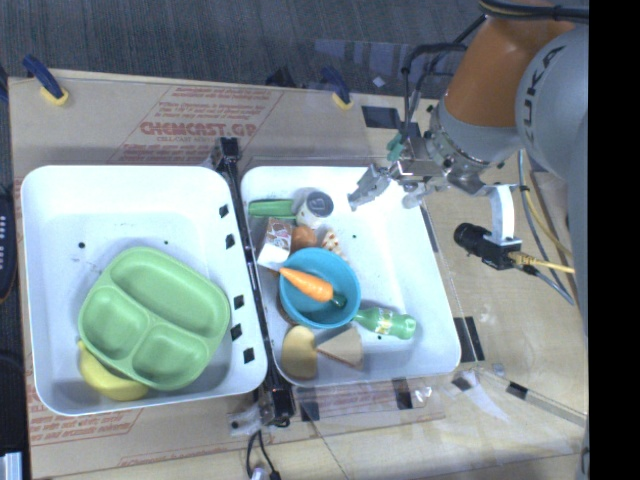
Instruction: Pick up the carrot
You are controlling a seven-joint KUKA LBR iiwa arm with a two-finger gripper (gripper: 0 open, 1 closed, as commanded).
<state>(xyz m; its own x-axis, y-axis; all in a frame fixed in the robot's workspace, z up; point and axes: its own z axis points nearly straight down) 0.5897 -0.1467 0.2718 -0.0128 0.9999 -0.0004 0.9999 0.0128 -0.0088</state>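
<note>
An orange carrot lies across a blue bowl in the middle of the right bin. My gripper hangs over the back right part of that bin, above and to the right of the carrot and apart from it. Its two grey fingers are spread, with nothing between them.
Around the bowl sit a green bottle, a tan wedge, a yellowish round piece, a green stick, a small grey can and packets. The left bin holds a green divided plate over a yellow item.
</note>
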